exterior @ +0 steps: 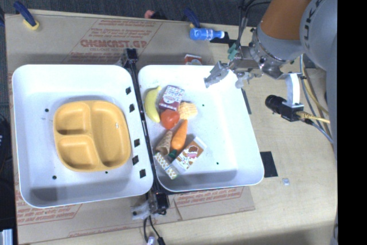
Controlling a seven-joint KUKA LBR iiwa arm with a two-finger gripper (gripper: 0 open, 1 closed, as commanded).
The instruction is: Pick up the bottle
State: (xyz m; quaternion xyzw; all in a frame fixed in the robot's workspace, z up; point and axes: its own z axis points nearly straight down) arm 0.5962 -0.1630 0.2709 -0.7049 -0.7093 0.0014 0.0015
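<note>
The right bin [243, 140] holds a pile of toy food near its left wall. In that pile lies a small dark maroon item with a pale label [171, 97], which looks like the bottle; I cannot be sure. My gripper [228, 77] hovers over the bin's far right corner, right of the pile and apart from it. Its fingers [215, 76] are spread open with nothing between them.
Around the dark item lie a banana [151, 104], a tomato [169, 119], a carrot [179, 133], a cone [164, 141] and a small box [188, 154]. The left bin [28, 89] holds a yellow divided tray [92, 135]. A blue object [203, 34] lies behind the right bin.
</note>
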